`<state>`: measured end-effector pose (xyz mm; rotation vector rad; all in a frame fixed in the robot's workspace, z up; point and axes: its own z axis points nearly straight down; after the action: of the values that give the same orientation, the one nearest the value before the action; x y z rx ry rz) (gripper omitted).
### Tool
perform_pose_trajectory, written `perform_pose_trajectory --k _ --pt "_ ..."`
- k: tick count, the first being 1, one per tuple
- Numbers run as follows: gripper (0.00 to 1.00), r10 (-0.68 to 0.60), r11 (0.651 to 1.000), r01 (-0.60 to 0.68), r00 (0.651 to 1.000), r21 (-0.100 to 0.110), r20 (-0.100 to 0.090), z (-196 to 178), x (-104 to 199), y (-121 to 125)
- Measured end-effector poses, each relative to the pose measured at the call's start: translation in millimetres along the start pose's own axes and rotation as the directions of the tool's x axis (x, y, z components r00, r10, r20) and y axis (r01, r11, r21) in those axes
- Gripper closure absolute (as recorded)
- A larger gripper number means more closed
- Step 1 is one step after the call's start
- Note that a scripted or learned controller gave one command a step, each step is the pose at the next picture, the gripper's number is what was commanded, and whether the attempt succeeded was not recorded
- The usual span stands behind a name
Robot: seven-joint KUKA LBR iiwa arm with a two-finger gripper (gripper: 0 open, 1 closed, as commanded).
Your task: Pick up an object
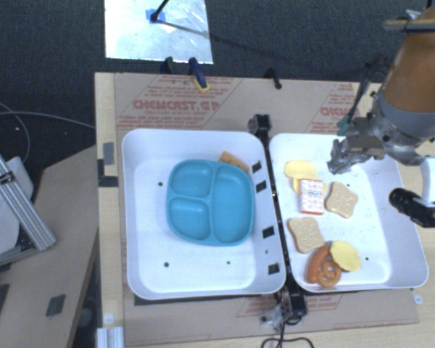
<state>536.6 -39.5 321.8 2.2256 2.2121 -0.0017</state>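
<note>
The grey arm with the orange band enters from the right, and its two-finger gripper [338, 162] hangs over the upper part of the right-hand shallow white bin [406, 256]. The gripper is dark and seen from above; I cannot tell how it is set, and nothing is seen held in it.

The objects for picking lie in the right-hand bin, in its left half. Just below and left of the gripper lies a pale yellow rounded food piece [300, 170]. Touching its lower edge is a small flat white and red-orange carton [312, 196] bearing print too small to read. Just beside the carton, to its right, lies a tan toast-shaped slice [341, 200]. A second tan toast-shaped slice [305, 233] lies below the carton. Near the bin's lower edge sit an orange-red pretzel-like piece [324, 268] and a yellow rounded piece [346, 256], touching each other.

The left-hand shallow white bin [141, 216] holds a turquoise plastic plate with three compartments [209, 201]. An orange-brown piece [234, 160] shows at the plate's upper right edge, partly hidden.

The brown cardboard sheet [174, 104] under the bins carries red lettering that appears to read "CHEMCAST GP", repeated in part at the upper right.
</note>
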Motion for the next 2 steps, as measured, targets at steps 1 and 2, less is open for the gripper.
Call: perform_pose_trajectory --k 1,2 --pt "1.0 -0.011 1.0 0.011 1.0 0.007 -0.003 98.6 11.2 63.1" --pt "0.0 -0.01 1.0 0.01 1.0 0.0 -0.003 92.5 10.5 63.5"
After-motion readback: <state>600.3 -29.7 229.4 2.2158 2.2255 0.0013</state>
